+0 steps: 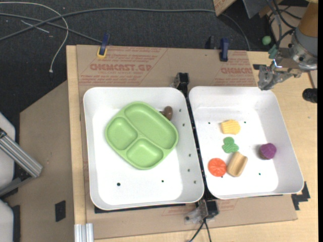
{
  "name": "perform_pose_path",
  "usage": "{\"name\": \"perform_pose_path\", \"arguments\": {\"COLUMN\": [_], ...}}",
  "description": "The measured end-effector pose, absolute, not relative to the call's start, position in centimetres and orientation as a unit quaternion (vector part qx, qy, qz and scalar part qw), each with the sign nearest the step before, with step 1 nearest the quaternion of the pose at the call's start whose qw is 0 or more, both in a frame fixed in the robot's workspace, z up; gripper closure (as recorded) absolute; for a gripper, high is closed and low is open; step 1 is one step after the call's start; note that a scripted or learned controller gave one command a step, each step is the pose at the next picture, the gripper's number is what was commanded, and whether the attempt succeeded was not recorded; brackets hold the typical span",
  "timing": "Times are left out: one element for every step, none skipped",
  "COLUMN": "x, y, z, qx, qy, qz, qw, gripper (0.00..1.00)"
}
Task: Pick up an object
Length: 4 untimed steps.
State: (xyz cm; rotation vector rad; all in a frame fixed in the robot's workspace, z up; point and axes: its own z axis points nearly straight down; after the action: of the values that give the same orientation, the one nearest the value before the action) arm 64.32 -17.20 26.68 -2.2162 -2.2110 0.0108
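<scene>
The right bin (282,185) holds a yellow piece (230,127), a small green piece (230,145), an orange-red round piece (217,167), a tan cylinder (236,164) and a purple ball (267,150). My gripper (267,81) hangs above the right bin's far right corner, well clear of all of them, with nothing between its fingers. In the left bin (101,185) lies a green divided plate (142,134), with a small brown object (167,113) at its far edge.
Both bins rest on a cardboard sheet (126,64) held by two blue clamps (104,45). Cables and boxes lie on the dark floor beyond the bench. A metal bar (17,153) stands at the left.
</scene>
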Motion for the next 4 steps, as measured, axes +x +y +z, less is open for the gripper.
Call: {"name": "perform_pose_path", "arguments": {"x": [64.5, 63.8, 64.2, 63.9], "y": [-17.2, -16.4, -16.5, -17.1], "z": [27.4, 22.0, 15.8, 9.7], "qx": [-0.707, -0.707, -0.707, -0.707], "qy": [-0.707, -0.707, -0.707, -0.707], "qz": [0.0, 0.0017, 0.0021, 0.0021], "qw": [0.0, 0.003, 0.004, 0.004], "gripper": [0.0, 0.0, 0.0, 0.0]}}
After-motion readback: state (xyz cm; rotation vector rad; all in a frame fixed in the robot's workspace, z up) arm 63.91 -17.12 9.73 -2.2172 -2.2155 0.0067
